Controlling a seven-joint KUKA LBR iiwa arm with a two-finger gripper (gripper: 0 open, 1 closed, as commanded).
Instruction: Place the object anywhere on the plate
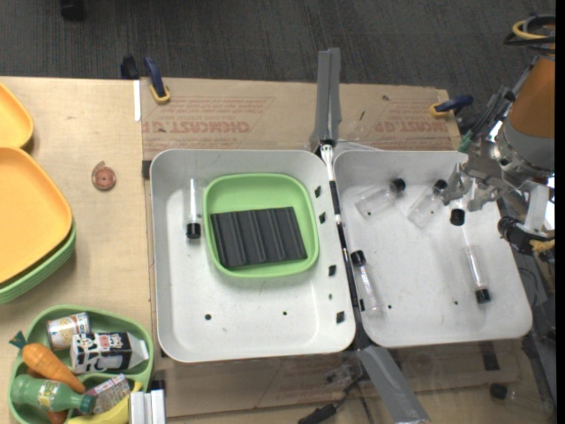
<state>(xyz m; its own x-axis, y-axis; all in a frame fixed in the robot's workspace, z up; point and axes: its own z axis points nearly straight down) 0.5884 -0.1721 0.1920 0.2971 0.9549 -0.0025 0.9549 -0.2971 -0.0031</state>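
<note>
Reaching in over the right bin (pixel 516 321), the gripper (pixel 457 203) grips a clear tube (pixel 431 203) between its fingers.

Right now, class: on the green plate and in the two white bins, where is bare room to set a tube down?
The green plate is mostly covered by a dark ribbed block; only its top strip is bare. The left bin is free below the plate. The right bin is crowded up top with clear tubes near the hand.

Green plate (pixel 261 191), dark ribbed block (pixel 257 236)
</note>
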